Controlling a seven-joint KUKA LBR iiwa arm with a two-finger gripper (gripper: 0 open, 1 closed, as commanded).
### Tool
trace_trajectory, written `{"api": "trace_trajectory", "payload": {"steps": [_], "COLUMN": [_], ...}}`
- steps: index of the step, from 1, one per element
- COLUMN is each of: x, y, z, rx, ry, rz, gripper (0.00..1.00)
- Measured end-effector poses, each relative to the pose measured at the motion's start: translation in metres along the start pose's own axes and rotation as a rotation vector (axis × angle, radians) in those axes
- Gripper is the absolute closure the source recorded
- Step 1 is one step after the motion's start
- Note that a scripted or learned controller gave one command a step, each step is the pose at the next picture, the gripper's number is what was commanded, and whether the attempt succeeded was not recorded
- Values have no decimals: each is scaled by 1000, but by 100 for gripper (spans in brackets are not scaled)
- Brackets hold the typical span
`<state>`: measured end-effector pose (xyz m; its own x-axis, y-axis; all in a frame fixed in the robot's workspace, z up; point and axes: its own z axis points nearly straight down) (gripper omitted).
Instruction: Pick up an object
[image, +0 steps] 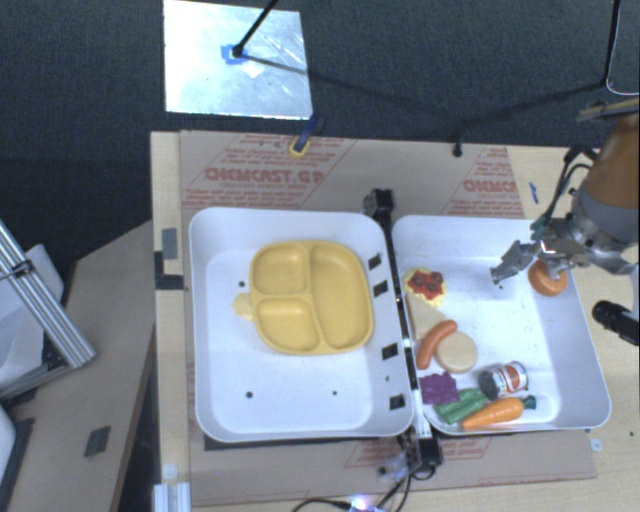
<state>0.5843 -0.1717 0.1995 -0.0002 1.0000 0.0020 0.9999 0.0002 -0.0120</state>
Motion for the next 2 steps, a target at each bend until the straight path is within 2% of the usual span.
{"api": "trace_trajectory", "payload": {"steps": [1,2], "x": [0,4], "y": [3,5], "z": [-8,34], "rx": [-13,-11], "ry": [-2,-2], "rz": [-3,-3], "gripper": [0,0]}}
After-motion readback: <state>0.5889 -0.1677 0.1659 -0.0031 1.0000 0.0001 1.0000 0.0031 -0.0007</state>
